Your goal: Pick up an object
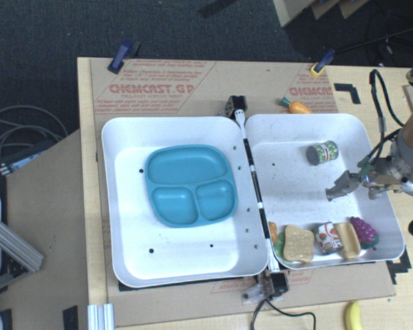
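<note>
The hand (pixel 354 184) (fingers apparently apart, gripping nothing) hovers over the right bin (pixel 289 133), near the can (pixel 322 152).

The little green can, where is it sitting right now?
The green can lies on its side in the right bin, toward its far end, apart from the toy food along the near edge and up-left of the gripper.

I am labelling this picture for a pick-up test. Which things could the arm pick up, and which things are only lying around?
Could be picked, all in the right bin:
can, bread slice, small packet, bread roll, grapes; the gripper hangs over this bin.

Only lying around:
blue divided plate in the left bin, carrot, banana, two clamps.
</note>
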Action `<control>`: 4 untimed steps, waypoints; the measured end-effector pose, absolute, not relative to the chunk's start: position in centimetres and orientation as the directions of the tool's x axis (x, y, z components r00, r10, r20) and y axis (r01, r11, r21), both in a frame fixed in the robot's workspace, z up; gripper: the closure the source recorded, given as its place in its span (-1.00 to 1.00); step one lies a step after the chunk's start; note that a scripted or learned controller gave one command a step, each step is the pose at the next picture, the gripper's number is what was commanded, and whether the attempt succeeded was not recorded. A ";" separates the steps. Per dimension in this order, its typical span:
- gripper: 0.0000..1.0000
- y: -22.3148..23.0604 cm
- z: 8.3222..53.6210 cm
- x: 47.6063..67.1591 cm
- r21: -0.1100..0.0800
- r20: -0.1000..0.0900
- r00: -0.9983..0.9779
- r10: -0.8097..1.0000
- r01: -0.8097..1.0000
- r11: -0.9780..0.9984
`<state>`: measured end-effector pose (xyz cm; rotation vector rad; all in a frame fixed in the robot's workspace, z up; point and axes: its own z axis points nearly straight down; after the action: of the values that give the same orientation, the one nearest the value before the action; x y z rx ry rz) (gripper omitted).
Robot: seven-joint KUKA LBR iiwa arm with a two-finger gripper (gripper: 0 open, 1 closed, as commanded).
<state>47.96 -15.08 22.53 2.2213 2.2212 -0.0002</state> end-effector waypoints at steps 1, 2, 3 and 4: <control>-1.00 -11.4 15.0 57.8 0.000 0.001 -0.001 1.000 1.000 0.001; -1.00 -13.1 10.3 65.8 0.002 -0.001 -0.001 1.000 1.000 0.001; -1.00 -19.1 10.5 60.5 -0.002 -0.001 0.001 1.000 1.000 -0.001; -1.00 -19.8 9.0 54.2 -0.002 0.000 0.001 1.000 1.000 -0.001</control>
<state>54.19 -19.81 8.99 2.2240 2.2209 -0.0015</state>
